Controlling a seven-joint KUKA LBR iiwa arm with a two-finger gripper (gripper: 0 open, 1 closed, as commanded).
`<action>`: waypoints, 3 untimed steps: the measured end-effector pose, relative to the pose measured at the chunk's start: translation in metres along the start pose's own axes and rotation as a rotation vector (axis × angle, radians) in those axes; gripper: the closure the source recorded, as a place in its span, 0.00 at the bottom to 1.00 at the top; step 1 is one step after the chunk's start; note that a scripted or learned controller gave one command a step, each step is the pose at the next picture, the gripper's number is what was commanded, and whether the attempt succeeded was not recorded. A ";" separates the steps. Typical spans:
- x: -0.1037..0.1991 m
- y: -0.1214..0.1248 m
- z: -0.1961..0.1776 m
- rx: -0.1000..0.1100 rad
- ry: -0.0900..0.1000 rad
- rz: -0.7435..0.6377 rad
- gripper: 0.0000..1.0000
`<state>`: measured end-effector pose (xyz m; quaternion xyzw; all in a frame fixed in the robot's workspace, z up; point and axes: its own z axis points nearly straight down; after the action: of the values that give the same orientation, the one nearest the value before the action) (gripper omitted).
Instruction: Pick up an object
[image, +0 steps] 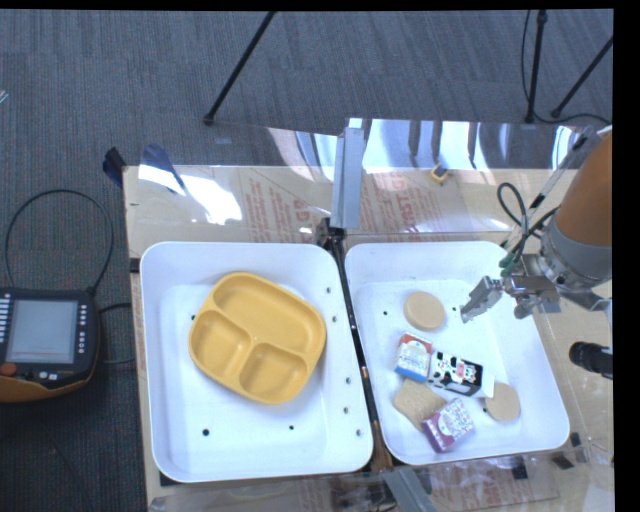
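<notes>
Flanking white bins (160, 300), grey carpet (100, 80)

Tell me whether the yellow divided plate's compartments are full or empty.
Empty. The yellow divided plate lies flat in the left bin, and all three compartments show bare yellow bottoms, with nothing resting in them.

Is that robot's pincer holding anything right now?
No. The pincer hangs open above the right bin, with nothing between its fingers.
</notes>
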<state>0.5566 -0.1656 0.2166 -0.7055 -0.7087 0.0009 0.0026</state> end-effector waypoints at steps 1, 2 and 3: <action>0.039 0.045 0.130 -0.002 -0.001 -0.014 0.00; 0.029 0.075 0.129 -0.003 -0.001 0.103 0.00; 0.029 0.075 0.119 -0.003 0.000 0.101 1.00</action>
<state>0.6309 -0.1360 0.0977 -0.7403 -0.6723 0.0001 0.0015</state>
